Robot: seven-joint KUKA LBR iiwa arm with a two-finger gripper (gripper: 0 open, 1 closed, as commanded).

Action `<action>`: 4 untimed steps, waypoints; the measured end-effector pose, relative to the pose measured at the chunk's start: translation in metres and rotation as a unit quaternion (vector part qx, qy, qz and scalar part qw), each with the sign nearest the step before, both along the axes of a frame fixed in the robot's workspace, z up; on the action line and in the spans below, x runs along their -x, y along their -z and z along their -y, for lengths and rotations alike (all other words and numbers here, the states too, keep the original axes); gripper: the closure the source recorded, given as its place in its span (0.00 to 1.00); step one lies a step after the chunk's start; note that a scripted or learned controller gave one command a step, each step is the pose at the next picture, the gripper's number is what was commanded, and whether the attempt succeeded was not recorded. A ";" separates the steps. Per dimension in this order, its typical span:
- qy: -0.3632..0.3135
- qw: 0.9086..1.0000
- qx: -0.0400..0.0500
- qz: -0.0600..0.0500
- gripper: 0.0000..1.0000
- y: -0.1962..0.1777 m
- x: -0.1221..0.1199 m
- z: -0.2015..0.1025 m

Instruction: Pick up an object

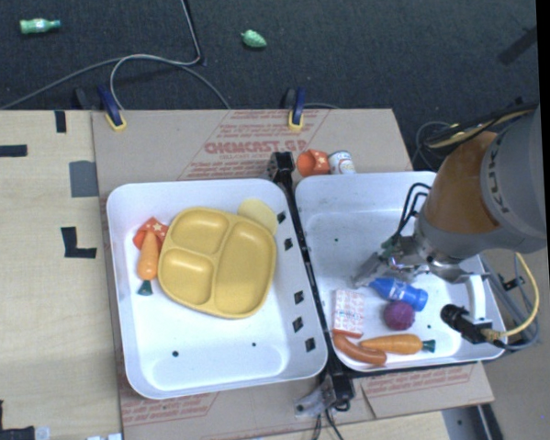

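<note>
In the right bin lie a blue bottle, a purple ball, an orange carrot, a reddish sausage and a small pink-patterned packet. My gripper hangs low over that bin, just up and left of the blue bottle, its dark fingers pointing toward the bin's middle. The grey arm with its orange band covers the bin's right part. Nothing shows between the fingers.
The left bin holds a yellow sectioned plate, a pale yellow piece behind it, and a carrot with a red item at its left. An orange ball and a small white object sit behind the bins.
</note>
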State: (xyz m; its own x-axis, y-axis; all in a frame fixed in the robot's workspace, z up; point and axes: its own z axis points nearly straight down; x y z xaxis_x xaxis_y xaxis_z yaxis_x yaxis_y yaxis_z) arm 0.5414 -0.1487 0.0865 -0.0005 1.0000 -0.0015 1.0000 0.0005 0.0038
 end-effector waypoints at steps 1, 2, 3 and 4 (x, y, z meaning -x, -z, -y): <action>0.000 1.000 0.001 0.002 0.00 0.000 0.043 -0.003; 0.000 1.000 0.002 0.003 0.00 0.000 0.055 -0.009; 0.000 1.000 0.001 0.003 1.00 -0.010 0.055 -0.009; -0.001 1.000 -0.001 -0.002 1.00 -0.098 0.022 -0.074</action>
